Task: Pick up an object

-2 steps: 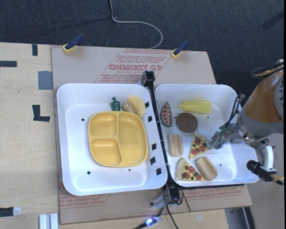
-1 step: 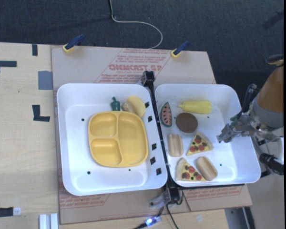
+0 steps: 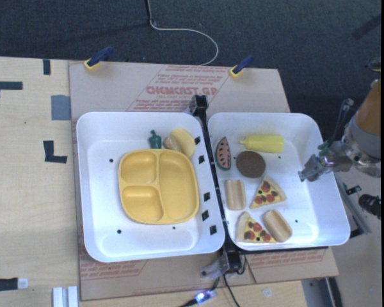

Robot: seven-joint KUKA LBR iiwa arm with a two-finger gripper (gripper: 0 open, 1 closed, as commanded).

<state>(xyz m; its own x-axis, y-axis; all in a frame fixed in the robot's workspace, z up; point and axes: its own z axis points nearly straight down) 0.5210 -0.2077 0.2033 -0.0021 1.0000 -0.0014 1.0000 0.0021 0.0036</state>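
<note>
Step in hand: approach. The tool (image 3: 310, 171) hangs over the right edge of the right bin (image 3: 320, 219), holding nothing; whether it stands apart or together cannot be told. Next move, as judged: travel inward, then descend on one item. The right bin contains a mustard bottle (image 3: 264, 143), watermelon slice (image 3: 223, 153), brown patty (image 3: 250, 164), two pizza slices (image 3: 267, 194) and two hot dogs (image 3: 235, 194). The left bin (image 3: 93, 190) contains a yellow divided plate (image 3: 158, 186), with a banana-like piece (image 3: 181, 142) beside it.
</note>
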